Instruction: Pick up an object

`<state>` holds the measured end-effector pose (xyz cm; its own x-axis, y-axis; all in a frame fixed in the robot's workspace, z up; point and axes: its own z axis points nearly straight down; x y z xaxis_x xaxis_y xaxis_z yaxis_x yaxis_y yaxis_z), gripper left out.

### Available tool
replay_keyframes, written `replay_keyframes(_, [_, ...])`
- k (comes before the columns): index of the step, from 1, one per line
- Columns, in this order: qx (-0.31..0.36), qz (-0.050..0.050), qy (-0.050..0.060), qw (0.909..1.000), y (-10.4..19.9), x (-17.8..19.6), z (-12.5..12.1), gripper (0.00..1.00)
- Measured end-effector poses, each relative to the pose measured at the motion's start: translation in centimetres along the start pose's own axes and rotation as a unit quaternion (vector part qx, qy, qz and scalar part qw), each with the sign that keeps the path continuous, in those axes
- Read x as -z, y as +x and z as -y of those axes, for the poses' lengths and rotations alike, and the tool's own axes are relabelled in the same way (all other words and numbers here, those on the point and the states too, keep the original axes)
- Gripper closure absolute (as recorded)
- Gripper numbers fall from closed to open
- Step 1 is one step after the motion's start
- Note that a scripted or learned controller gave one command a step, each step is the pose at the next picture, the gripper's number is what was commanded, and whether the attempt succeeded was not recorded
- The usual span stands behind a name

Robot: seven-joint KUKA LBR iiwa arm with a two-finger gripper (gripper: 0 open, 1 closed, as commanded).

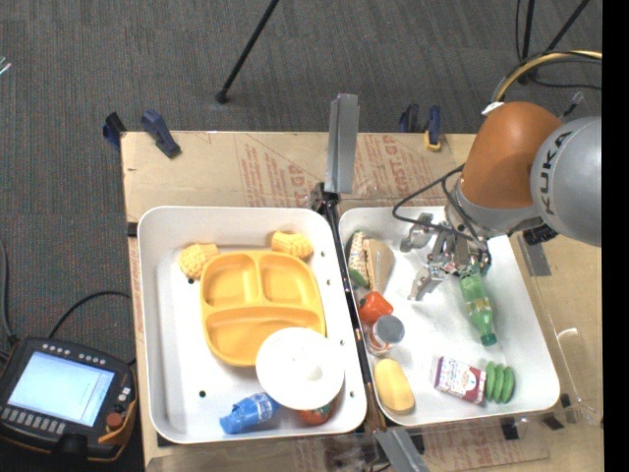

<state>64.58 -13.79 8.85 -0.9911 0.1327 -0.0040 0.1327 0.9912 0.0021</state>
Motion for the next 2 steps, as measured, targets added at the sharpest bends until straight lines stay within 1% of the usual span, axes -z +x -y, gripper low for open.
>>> replay_keyframes(1, [0.084,0.001,0.001,0.9964,-0.3,0.2,7.1,0.00])
replay_keyframes(2, [0.103,-0.001,0.000,0.9947,3.2,0.0,7.7,0.00])
